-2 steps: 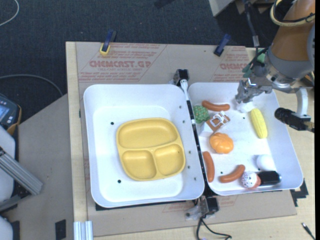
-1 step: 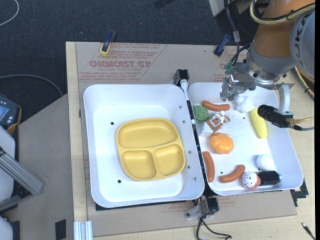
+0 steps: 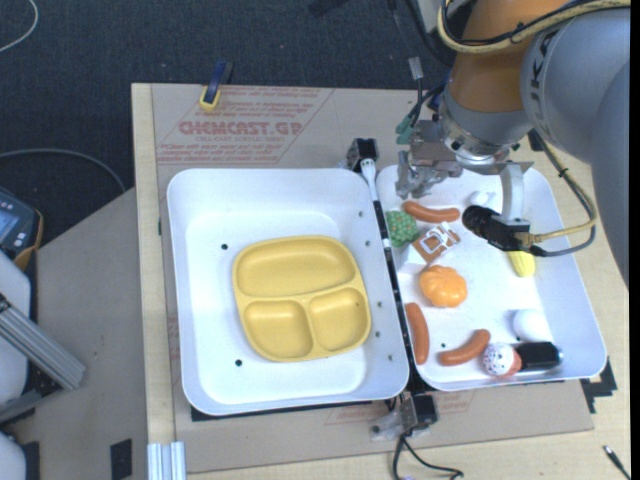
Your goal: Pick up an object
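My gripper [image 3: 418,180] hangs over the far left part of the right bin [image 3: 572,268], just behind a reddish sausage [image 3: 430,211]. I see nothing held in it. Near that sausage lie a green broccoli piece [image 3: 401,228] and a brown-and-white square snack [image 3: 437,242]. An orange fruit [image 3: 443,286] sits in the middle of the bin. Two more sausages [image 3: 416,331] [image 3: 465,348] lie towards the front. A yellow piece [image 3: 521,261] rests to the right, partly under the arm's hardware.
A white egg-like object [image 3: 527,323], a pink-speckled ball [image 3: 497,360] and a black block [image 3: 538,355] lie at the right bin's front right. The left bin [image 3: 190,268] holds a yellow divided plate [image 3: 300,296]. The grey arm and its orange band [image 3: 500,48] loom over the far right.
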